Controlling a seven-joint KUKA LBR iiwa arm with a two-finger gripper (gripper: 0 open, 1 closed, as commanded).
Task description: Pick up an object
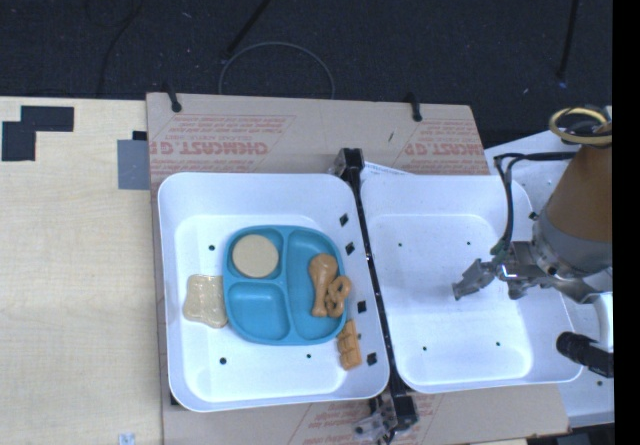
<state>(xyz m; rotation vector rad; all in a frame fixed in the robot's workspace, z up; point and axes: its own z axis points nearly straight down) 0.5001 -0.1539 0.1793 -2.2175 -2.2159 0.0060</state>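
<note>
In the left bin point(190, 203) lies a blue divided plate point(268, 311). A round tan disc point(254, 255) sits in its upper left compartment, and a brown pretzel-like piece point(328, 285) lies in its right compartment. A pale bread-like slice point(206, 300) rests on the bin floor against the plate's left edge. A small orange-brown piece point(348, 345) lies by the plate's lower right corner. My gripper point(480, 280) hangs over the right part of the right bin point(430, 233), far from all these objects. Nothing shows in its grasp.
A black divider point(365, 283) runs between the two bins. Both bins stand on a cardboard sheet point(300, 133). The arm's grey body point(585, 213) covers the right bin's right rim. A wooden bench top point(70, 283) lies to the left.
</note>
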